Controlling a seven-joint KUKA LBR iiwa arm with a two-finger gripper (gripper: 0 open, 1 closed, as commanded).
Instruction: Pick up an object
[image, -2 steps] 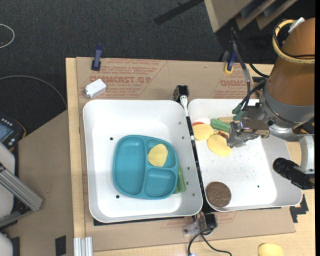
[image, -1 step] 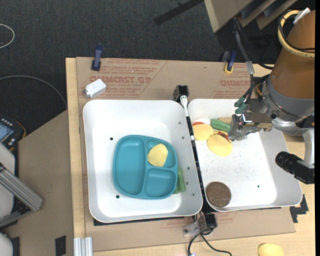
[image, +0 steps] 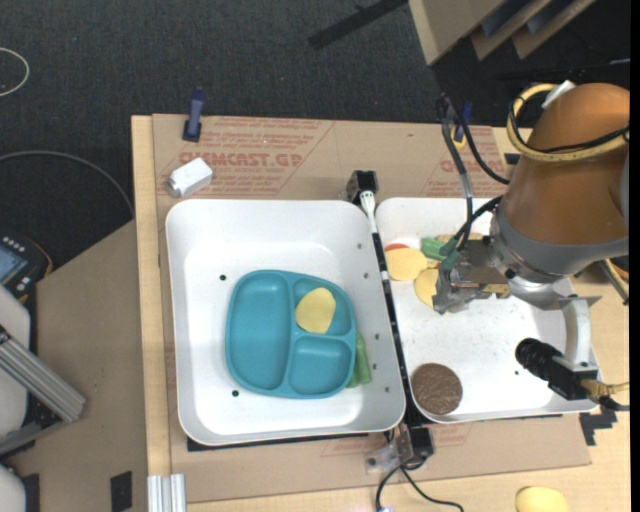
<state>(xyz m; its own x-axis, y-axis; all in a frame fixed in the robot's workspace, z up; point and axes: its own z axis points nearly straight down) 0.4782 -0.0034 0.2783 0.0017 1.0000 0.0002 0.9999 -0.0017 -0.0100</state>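
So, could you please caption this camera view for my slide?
Gripper near yellow pieces in the right bin; teal tray sits in the left bin.

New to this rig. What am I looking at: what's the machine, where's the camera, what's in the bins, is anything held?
There is one picture, from a fixed camera above the bench, looking down at a slant. The grey and orange machine on the right is a robot arm. Its gripper is down in the right bin, next to some yellow pieces and a green thing. A brown disc lies near that bin's front corner. The left bin holds a teal plate with a yellow chip in one compartment. From this angle I cannot tell whether the gripper holds anything.
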